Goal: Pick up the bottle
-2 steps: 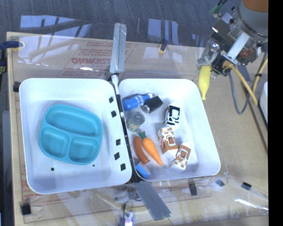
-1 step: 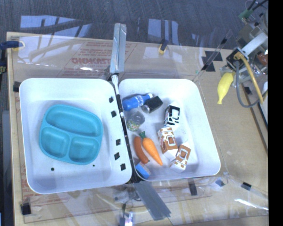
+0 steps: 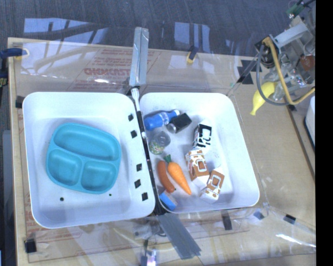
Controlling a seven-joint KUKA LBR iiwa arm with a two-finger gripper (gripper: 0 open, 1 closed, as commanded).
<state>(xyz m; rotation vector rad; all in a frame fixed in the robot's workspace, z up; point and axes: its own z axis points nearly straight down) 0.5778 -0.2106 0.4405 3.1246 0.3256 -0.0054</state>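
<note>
Right white bin (image 3: 241,148), near end: orange plastic carrots (image 3: 173,176); brown-and-white patterned blocks (image 3: 205,173), heaped loose as pick stock. Left white bin (image 3: 30,148): turquoise divided plastic tray (image 3: 83,158), flat. Far end of right bin: blue plastic bottle (image 3: 158,119), lying on its side against the divider, ungrasped. Beyond, upper right: gripper (image 3: 283,65), parked well clear; grip state cannot be told

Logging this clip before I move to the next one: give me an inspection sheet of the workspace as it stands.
Surface: bench bearing two white bins, left bin, right bin.
Job's things: blue bottle lying in right bin, near the divider.
Clutter: carrots, giraffe toy, black-and-white toy in right bin; blue divided plate in left bin.
Grippers: gripper off the bins, upper right.
Cables: yellow loop at gripper.
Surroundings: blue clamp, grey carpet.
</note>
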